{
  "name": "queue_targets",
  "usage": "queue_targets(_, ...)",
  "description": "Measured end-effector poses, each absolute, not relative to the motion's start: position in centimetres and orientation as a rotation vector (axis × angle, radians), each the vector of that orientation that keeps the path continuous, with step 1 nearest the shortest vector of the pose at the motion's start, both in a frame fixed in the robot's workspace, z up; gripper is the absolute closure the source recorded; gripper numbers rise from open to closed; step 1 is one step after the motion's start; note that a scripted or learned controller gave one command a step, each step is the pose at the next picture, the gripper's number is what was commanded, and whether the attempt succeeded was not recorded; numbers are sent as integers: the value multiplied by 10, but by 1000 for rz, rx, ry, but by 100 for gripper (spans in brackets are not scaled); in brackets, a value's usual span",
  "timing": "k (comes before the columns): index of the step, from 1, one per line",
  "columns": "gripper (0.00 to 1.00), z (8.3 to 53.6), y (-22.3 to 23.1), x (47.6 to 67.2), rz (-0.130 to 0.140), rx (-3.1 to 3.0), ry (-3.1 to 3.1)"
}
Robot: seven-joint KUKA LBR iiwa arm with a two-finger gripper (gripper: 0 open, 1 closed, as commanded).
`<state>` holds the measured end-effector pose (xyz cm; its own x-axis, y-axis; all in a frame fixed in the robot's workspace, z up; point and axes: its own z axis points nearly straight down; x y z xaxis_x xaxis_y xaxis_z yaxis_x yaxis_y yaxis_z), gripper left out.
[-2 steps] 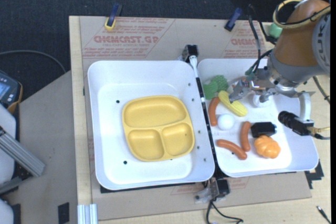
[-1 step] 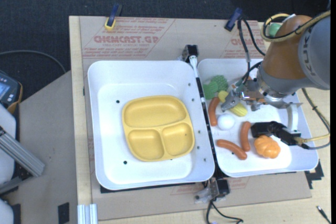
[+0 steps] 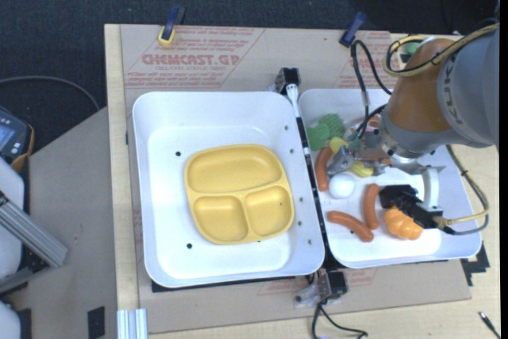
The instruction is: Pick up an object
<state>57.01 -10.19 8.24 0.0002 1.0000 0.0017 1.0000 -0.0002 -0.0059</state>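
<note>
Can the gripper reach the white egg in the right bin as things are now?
Probably yes. The gripper is low in the right bin, just above the white egg. An orange sausage lies close beside the egg and could get in the way.

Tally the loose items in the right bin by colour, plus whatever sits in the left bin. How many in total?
Right bin:
Green: 1, leafy piece
White: 1, ball
Orange-red: 3, sausage-like pieces
Orange: 1, lumpy piece
Yellow: 1, small piece partly hidden by the gripper

Left bin:
Yellow: 1, divided tray

Total: 8
</note>
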Motion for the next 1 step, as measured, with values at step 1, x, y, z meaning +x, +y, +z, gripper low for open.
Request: queue_targets(1, 100, 95, -102, 571, 0, -2223, -2219)
